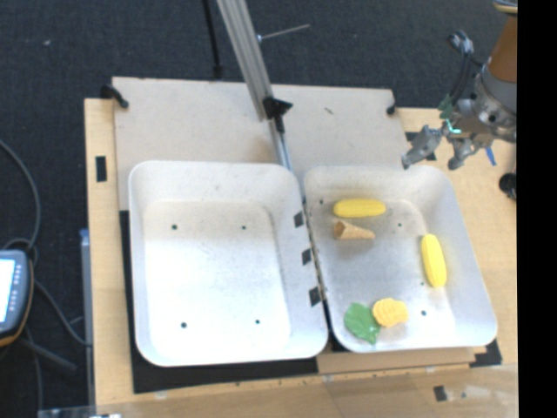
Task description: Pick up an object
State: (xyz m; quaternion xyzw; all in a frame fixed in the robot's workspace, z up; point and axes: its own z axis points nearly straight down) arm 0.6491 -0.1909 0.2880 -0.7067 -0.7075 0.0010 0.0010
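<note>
Above the far right corner of the shallow white right-hand bin (pixel 466 233), my two-finger gripper (pixel 442 151) hangs with its fingers spread apart and nothing between them. Within that bin lie a yellow banana-shaped toy (pixel 359 207) near the far wall, a tan cone-shaped piece (pixel 352 230) just beside it, a second yellow oblong toy (pixel 433 260) toward the right wall, and a round orange-yellow piece (pixel 390 312) touching a green leaf-shaped piece (pixel 360 323) at the near edge. Beside it stands the shallow white left-hand bin (pixel 218 268).
</note>
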